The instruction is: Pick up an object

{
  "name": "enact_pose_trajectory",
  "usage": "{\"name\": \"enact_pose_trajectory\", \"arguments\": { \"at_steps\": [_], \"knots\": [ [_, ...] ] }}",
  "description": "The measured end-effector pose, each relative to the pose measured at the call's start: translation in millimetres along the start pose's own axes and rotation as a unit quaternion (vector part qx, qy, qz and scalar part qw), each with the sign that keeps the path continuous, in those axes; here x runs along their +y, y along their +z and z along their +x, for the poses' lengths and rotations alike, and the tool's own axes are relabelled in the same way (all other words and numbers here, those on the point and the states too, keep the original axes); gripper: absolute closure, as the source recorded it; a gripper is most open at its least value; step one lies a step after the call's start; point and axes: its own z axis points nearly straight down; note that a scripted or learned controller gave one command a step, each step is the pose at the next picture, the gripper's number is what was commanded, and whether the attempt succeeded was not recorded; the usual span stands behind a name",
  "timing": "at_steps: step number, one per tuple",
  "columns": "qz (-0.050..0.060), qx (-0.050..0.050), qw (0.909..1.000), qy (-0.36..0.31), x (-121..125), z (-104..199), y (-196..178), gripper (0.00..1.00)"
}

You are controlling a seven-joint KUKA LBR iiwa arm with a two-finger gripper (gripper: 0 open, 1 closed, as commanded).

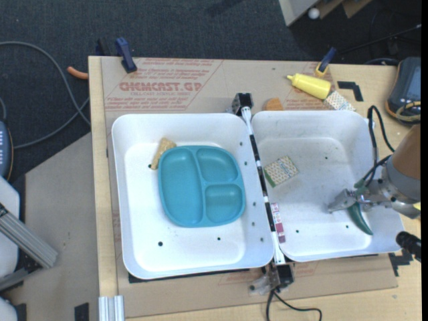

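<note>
My gripper point(342, 202) is low over the right side of the right bin point(314, 129), on the grey arm point(404, 172) that comes in from the right edge. A dark green curved object point(362, 221) lies just below and right of the gripper, touching or very close to it; I cannot tell whether it is gripped. A small green-patterned packet point(281, 170) lies in the left part of the same bin, well apart from the gripper. The left bin point(134, 179) holds a teal divided plate point(200, 184) with a tan cracker-like piece point(162, 151) at its upper left corner.
Behind the right bin, on the bench, a yellow bottle point(309, 84) and a small orange piece point(273, 104) lie. Blue clamps point(124, 53) sit at the bench's back edge. A black clip point(242, 101) marks the seam between the bins.
</note>
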Motion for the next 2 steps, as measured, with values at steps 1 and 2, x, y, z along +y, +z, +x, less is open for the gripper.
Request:
{"name": "enact_pose_trajectory", "arguments": {
  "at_steps": [1,2],
  "knots": [
    [-0.001,-0.002,1.0,0.001,0.3,-1.7,-10.0,1.0],
    [-0.002,-0.003,1.0,0.0,36.6,113.0,-119.3,1.0]
  ]
}}
